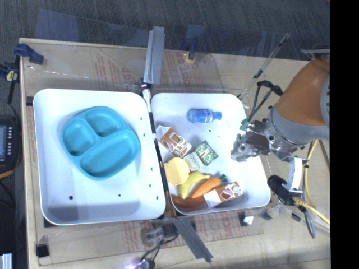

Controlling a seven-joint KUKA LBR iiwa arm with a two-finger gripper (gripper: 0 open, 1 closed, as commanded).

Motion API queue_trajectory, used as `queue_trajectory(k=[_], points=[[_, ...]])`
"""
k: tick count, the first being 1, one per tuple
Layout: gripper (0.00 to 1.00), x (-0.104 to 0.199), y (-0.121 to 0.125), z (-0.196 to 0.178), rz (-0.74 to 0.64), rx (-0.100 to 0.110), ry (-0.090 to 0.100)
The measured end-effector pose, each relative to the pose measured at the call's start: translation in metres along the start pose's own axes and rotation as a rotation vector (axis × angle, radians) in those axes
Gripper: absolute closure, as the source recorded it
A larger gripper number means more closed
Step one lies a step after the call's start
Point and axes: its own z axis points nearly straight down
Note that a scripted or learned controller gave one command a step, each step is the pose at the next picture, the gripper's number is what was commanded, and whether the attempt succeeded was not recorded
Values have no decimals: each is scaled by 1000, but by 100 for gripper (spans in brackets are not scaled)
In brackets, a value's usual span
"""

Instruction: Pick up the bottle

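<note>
- Looking down, we saw the bottle (203,115) lying on its side near the right bin's (168,102) far wall.
- We found the gripper (242,150) hovering by that bin's right edge, well apart from the bottle; its grip we could not tell.

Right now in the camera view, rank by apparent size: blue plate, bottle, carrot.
1. blue plate, by far the largest.
2. and 3. bottle and carrot: look alike in size, so unranked.

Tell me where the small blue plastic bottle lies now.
The small blue plastic bottle lies on its side in the right white bin, near its far wall, apart from the food packets.
</note>
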Motion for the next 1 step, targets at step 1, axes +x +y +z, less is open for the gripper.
queue_trajectory(k=[1], points=[[100,6,46,-39,-66,-1,0]])
